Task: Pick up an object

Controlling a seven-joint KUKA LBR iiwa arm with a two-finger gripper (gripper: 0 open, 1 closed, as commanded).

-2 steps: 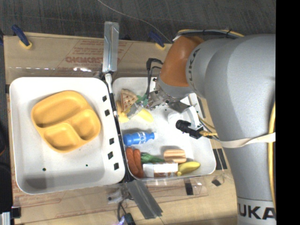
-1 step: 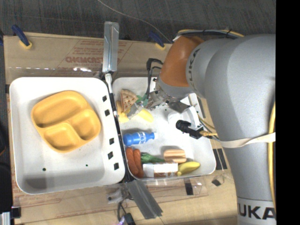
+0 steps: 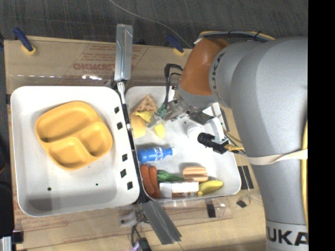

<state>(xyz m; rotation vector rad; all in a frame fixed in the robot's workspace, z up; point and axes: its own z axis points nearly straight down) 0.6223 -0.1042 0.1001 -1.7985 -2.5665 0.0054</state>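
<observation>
Near the right bin's (image 3: pixel 233 179) back-left corner, gripper (image 3: pixel 166 112) hangs over yellow toy pieces (image 3: pixel 141 123); they're just left of it. Finger state: can't tell.

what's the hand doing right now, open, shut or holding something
Hand: low in the right bin by the yellow food pieces; open or shut cannot be told.
</observation>
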